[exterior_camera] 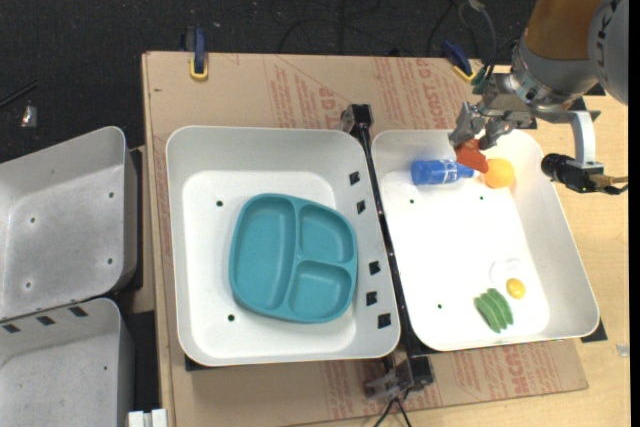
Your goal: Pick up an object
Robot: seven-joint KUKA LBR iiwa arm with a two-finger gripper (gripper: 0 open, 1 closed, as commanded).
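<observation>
My gripper (478, 137) hangs over the far end of the right bin (545, 215), on the grey arm with the orange band. A small red-orange object (472, 158) lies directly under its tip, touching or nearly touching it; whether it is gripped is unclear. To the left of that object a blue bottle (440, 172) lies on its side. An orange ball (499, 174) rests just to its right. Near the bin's front corner are a toy fried egg (510, 281) and a green leafy piece (493, 309).
The left bin (200, 165) holds a teal divided plate (294, 257). A black divider with clamps (375, 215) runs between the bins. A black fitting (565, 170) sticks out by the right bin's far right rim. White lids (60, 215) lie off to the left.
</observation>
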